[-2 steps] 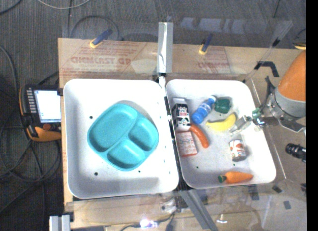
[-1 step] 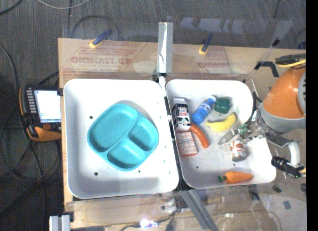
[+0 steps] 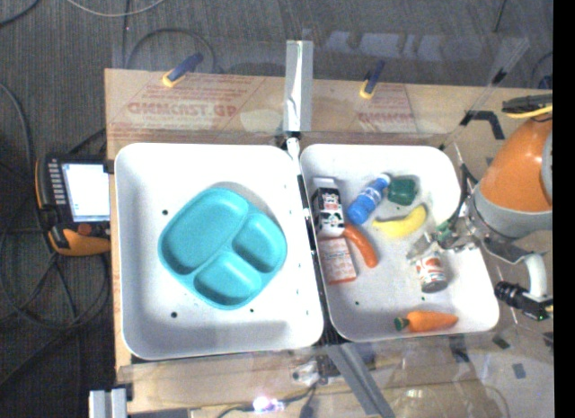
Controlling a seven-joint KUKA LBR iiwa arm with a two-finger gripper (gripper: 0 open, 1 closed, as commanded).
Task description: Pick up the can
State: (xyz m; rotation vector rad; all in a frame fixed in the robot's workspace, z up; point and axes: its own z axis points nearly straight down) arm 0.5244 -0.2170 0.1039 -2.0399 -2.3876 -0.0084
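Can in right bin beside gripper, grip unclear, teal tray in left bin

Two shallow white bins are counted on the bench, a left bin and a right bin. One teal divided tray is seen in the left bin. In the right bin, one can, one banana, one carrot, one blue bottle, one dark green item, one red-orange sausage-shaped piece and two flat packets are counted. One gripper is seen.
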